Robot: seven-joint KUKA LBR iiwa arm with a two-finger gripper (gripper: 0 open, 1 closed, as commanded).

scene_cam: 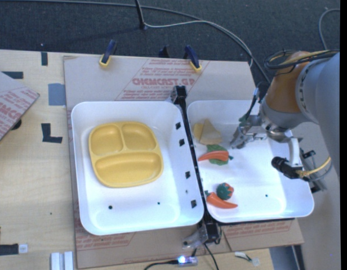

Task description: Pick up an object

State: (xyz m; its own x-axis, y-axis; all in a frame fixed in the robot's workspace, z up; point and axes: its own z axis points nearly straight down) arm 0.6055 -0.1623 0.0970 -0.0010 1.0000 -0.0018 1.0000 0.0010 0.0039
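With the gripper [240,138] low in the right bin [258,176], spread or pressed together impossible to tell, judged the nearby carrot [210,157] light, stiff, slick, best pinched across its orange middle.

Glossy white plastic bins [134,218], a smooth matt yellow plastic tray [126,153], brown cardboard underlay [151,80].

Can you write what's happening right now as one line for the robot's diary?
end effector: over right bin, near cheese wedge | carrots: lying in bin | yellow tray: left bin
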